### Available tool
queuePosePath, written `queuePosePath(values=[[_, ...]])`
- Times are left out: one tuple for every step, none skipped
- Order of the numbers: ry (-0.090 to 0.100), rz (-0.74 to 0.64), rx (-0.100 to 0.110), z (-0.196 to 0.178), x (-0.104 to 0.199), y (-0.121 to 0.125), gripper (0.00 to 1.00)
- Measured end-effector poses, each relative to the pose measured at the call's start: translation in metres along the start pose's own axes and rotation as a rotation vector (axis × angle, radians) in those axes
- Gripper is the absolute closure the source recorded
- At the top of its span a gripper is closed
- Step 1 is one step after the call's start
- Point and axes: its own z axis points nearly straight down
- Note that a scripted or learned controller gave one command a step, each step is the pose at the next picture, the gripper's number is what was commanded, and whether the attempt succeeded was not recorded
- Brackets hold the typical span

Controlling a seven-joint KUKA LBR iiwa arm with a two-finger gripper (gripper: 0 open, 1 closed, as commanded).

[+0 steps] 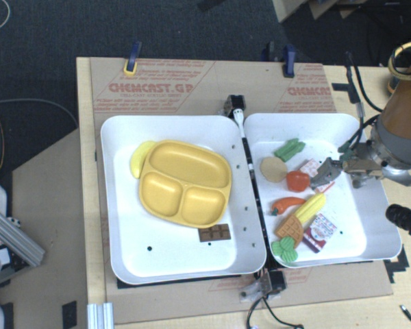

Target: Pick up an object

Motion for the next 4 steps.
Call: queuePosePath(values=[[-0.002, -0.002, -0.009, -0.004, 0.0, 0.002, 0.0], [0.0, -0.002, -0.003, 0.043, -0.003, 0.01, 0.0], [0.0, 0.0, -0.002, 0.094, -0.01, 0.002, 0.0], [0.001, -0.002, -0.002, 0.147, -0.009, 0.001, 0.0]])
